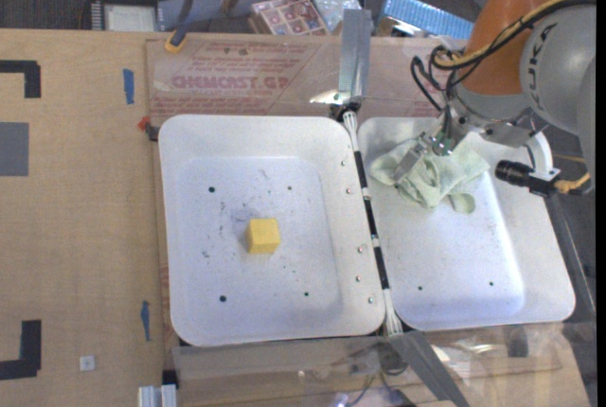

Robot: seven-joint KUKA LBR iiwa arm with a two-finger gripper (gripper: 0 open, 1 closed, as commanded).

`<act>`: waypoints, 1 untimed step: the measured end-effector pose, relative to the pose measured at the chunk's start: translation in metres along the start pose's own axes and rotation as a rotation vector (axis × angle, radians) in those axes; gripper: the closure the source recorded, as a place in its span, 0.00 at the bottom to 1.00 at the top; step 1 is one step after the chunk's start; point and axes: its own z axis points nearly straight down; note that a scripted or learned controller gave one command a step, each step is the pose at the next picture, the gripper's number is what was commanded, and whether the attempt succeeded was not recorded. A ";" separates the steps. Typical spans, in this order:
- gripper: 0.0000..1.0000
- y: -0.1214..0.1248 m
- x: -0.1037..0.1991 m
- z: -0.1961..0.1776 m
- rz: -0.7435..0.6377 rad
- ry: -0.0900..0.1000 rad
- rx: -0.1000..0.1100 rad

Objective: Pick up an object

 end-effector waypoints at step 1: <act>0.00 -0.053 0.030 0.022 -0.291 -0.013 -0.010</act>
